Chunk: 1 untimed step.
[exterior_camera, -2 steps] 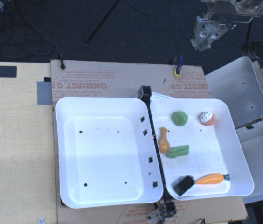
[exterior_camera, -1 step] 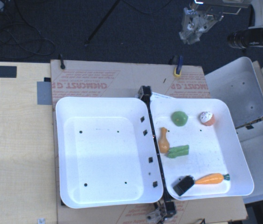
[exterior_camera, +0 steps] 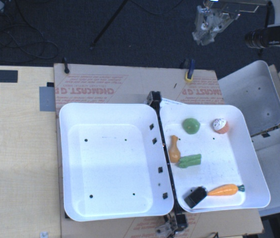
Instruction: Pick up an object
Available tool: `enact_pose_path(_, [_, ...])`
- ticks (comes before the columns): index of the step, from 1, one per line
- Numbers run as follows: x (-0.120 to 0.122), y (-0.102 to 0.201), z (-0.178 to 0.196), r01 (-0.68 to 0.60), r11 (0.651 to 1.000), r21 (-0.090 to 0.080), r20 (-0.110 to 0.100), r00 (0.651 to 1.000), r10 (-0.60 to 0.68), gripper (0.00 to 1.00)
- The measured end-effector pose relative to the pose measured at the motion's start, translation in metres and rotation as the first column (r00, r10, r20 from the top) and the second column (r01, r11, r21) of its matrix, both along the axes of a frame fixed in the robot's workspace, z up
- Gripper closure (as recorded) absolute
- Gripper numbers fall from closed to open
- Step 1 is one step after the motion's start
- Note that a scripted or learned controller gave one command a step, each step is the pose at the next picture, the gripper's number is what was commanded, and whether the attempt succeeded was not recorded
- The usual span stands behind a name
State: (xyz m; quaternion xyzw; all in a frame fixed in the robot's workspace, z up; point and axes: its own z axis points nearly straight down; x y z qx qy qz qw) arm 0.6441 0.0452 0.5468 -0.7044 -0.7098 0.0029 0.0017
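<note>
The right bin [exterior_camera: 249,148] holds several small objects. A green round piece [exterior_camera: 191,125] and an orange-and-white ball [exterior_camera: 220,125] lie near its far side. An orange gourd-shaped piece [exterior_camera: 174,150] rests against the left wall, touching a green pickle-shaped piece [exterior_camera: 189,160]. An orange carrot [exterior_camera: 224,190] and a black block [exterior_camera: 195,197] sit at the near edge. My gripper [exterior_camera: 208,28] hangs high above the dark floor, well beyond the bins' far side, with nothing visibly in it.
The left bin [exterior_camera: 70,133] stands beside the right one on a cardboard sheet [exterior_camera: 110,86]. A blue-and-yellow clamp [exterior_camera: 189,71] holds the sheet's far edge. A grey metal plate [exterior_camera: 256,90] sits to the right of the bins.
</note>
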Motion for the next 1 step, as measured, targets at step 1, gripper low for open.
enact_pose_path(1, [0.0002, 0.0014, 0.0088, -0.007, 1.0, -0.001, -0.004, 1.0, 0.007, 1.0])
